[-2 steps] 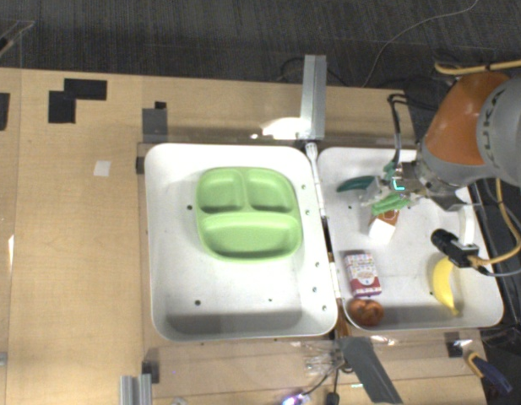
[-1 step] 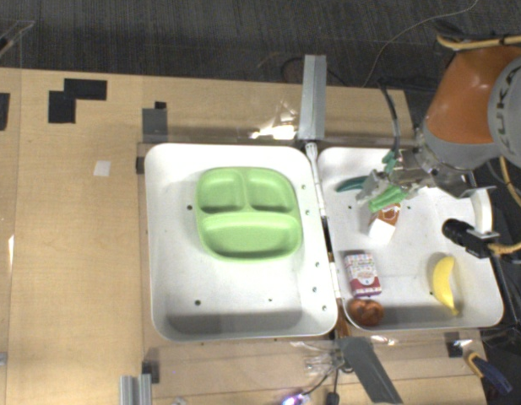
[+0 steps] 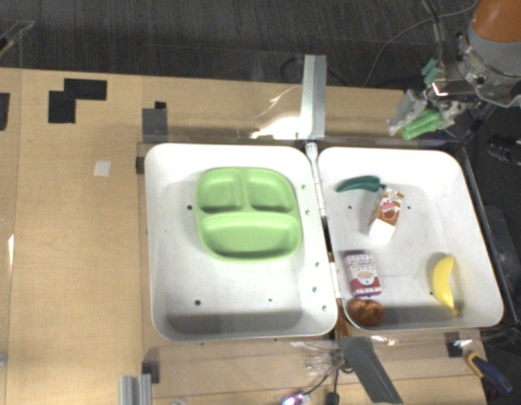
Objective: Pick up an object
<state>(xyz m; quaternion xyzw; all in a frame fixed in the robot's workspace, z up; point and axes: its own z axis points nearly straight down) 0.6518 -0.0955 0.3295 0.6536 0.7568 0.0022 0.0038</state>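
The right bin (image 3: 463,184) holds several objects. A dark green pepper-like piece (image 3: 359,184) lies near its back. Just in front of that lies a small red and white carton (image 3: 385,214). Against the left wall, a red-labelled can (image 3: 362,275) lies on its side, with a reddish-brown round fruit (image 3: 366,312) in the front left corner. A yellow banana (image 3: 444,283) rests at the front right. My gripper (image 3: 422,123) hangs above the bench just behind the right bin's back edge, away from all of them. Its green fingers stand open and hold nothing.
A green divided plate (image 3: 247,212) lies in the left bin (image 3: 171,251). A metal post (image 3: 314,99) rises behind the wall between the two bins. Cables run across the dark floor at the back right, behind the arm.
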